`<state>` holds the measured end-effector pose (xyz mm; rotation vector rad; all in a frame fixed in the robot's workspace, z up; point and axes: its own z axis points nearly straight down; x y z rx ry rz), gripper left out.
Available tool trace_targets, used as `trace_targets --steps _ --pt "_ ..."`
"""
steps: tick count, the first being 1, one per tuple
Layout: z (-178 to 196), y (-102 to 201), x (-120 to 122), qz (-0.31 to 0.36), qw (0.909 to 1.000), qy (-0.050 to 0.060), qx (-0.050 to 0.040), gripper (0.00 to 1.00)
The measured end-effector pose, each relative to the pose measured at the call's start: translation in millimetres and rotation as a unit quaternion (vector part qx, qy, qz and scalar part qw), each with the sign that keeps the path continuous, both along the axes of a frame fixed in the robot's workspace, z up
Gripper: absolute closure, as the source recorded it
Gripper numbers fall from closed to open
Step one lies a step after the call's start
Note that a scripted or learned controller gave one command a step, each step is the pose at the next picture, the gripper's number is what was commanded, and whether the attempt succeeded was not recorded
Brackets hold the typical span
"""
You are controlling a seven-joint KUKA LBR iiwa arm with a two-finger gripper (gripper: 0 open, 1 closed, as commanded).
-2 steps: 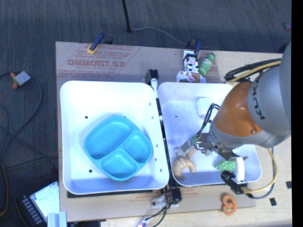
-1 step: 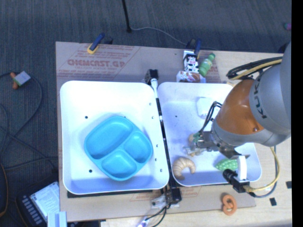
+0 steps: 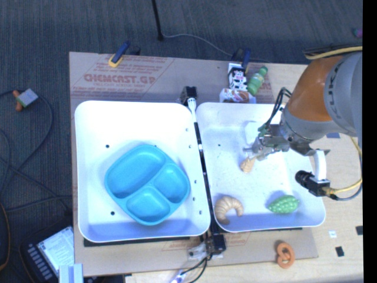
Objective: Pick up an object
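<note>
While I am hanging over the right bin (image 3: 306, 217), my gripper (image 3: 259, 148) is hovering just above a small tan piece (image 3: 247, 164), which is lying a little down and to the left of my tip, apart from the croissant (image 3: 228, 207) and green object (image 3: 283, 204). Whether my claw is spread or pressed together, I cannot tell.

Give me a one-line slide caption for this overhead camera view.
KUKA arm's gripper over a small tan object in the right bin, croissant and green toy nearby.
</note>
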<state>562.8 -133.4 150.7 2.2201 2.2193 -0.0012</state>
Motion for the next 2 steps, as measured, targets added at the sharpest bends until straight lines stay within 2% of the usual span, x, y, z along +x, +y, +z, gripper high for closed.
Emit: trace_targets --steps 1,2 --pt "-14.0 -8.5 40.7 0.001 1.0 0.001 0.0006 1.0" --pt "-2.1 -23.2 -55.8 -0.001 1.0 0.002 0.0007 1.0"
